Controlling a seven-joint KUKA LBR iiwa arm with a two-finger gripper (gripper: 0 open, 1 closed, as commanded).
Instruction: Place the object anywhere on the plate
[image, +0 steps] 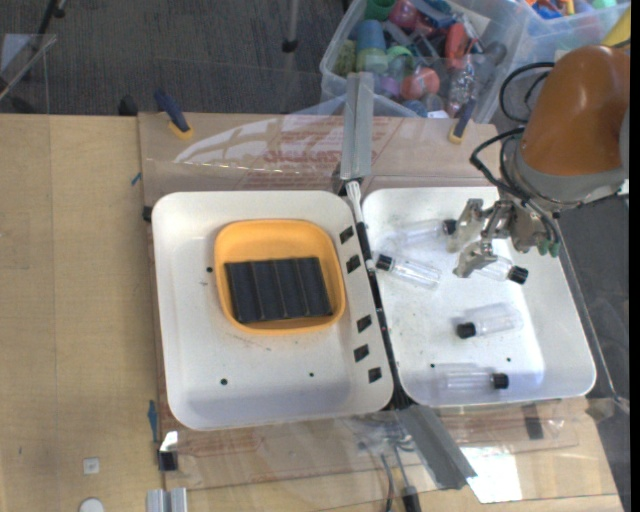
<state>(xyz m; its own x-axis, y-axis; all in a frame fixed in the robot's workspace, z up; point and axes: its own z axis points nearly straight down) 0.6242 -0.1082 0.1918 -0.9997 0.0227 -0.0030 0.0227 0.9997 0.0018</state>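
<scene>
We see the gripper (478, 240) low in the right bin (560, 300), far to the right of the yellow plate (278, 236). We cannot tell what state its gripping part is in, and we see nothing held there.

The things to move look like small clear tubes with black caps. One tube (408, 270) lies closest to the plate, just right of the wall between the bins. Another tube (428, 229) lies right beside the gripper. A third tube (487, 322) and a fourth tube (470, 378) lie further from the plate, near the front of the right bin.

What could go wrong? We think the tubes are round and smooth, so one could roll away or slip out when squeezed. They are see-through too, so the grab could miss.

The divider (362, 290) stands between the gripper and the plate. A tube carried too low could bump it and fall. The plate sits in the left bin (180, 330), and a dark ridged block (278, 289) covers much of it, so a tube set on that could roll off.
</scene>
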